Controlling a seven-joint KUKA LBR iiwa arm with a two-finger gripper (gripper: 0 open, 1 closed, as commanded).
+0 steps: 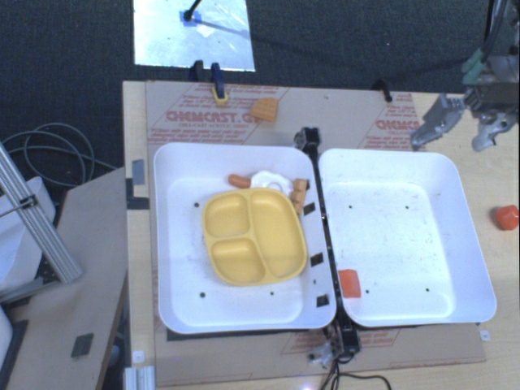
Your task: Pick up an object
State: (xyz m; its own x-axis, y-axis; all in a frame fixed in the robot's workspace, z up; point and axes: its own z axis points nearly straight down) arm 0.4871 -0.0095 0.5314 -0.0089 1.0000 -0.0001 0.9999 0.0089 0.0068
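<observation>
The gripper hangs spread and empty over the bench past the right bin's far corner, so the nearest pickable thing, the orange block, lies down-left at that bin's near-left wall.

1. The two bins are white: the left bin and the right bin.
2. The plate with three parts in the left bin is yellow.
3. Near that bin's far edge is a small orange sausage shape and a white thing, maybe a cup.
4. The block at the right bin's near left corner is orange-red.
5. The bench is light brown with red letters.
6. The gripper is grey.
</observation>
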